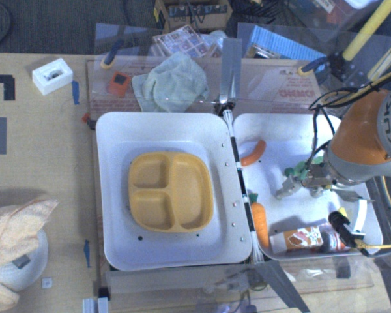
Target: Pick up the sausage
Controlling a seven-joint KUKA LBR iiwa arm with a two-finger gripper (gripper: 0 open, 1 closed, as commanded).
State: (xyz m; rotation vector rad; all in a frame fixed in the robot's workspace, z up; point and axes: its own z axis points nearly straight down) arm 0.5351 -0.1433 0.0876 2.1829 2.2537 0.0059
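White plastic made up both bins, side by side on the bench. The left bin (111,175) held a yellow plate (171,192) with three compartments, sitting about in its middle. The right bin (280,139) carried the rest. The sausage (253,153), orange-red and slightly curved, lay near the right bin's left wall, toward its far left corner, slanting up to the right and touching nothing else. A carrot (259,222) lay along the same left wall closer to the near edge, its green top pointing toward the far side. Just beside the carrot's tip, a bottle (309,239) with an orange label and dark cap lay on its side along the near edge.

The arm (365,139) reached in from the right, its orange band over the bin's right side. The gripper (288,186) hung low over the middle of the right bin, well apart from the sausage and nothing visibly between its fingers; whether they were spread or pressed together I could not tell from where I stood.

Beyond the bins' far edge a pale green cloth (173,82) lay crumpled.
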